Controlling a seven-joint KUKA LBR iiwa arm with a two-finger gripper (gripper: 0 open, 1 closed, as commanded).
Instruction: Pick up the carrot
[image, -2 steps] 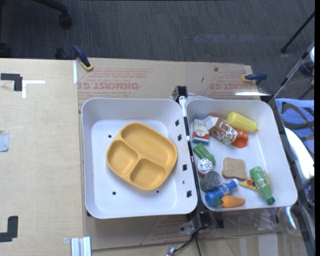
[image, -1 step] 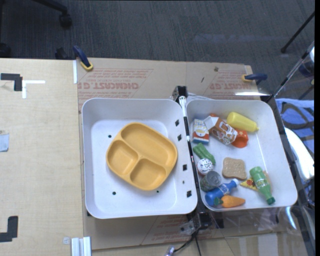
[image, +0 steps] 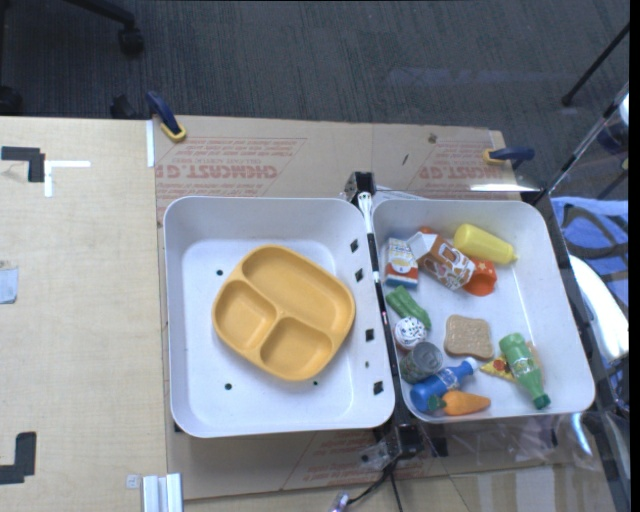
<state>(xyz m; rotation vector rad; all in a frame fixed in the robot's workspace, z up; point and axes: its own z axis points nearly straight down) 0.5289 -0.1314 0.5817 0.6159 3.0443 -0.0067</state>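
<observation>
Impossible to tell whether the claw is open, closed or gripping anything.

Small orange toy carrot (image: 466, 403) lying flat in the right-hand shallow white bin (image: 560, 300), near corner, close against the front wall. Long axis roughly level across the view, tilted only slightly. Thick end to the left, narrow tip pointing right toward the bin's outer side. Thick end touching, or nearly touching, a blue plastic bottle with a white neck (image: 432, 390) just up and to the left. Well to the right, a green plastic bottle (image: 525, 368), slanted, apart from the carrot's tip. Above the carrot, a tan slice of toy toast (image: 468, 337); beside that, a small grey round tin (image: 425, 357). Farther back, a yellow rounded toy (image: 484, 243) near the far wall.

In the left-hand shallow white bin (image: 190, 380), a yellow three-compartment plastic plate (image: 284, 312), flat, about the middle.
</observation>
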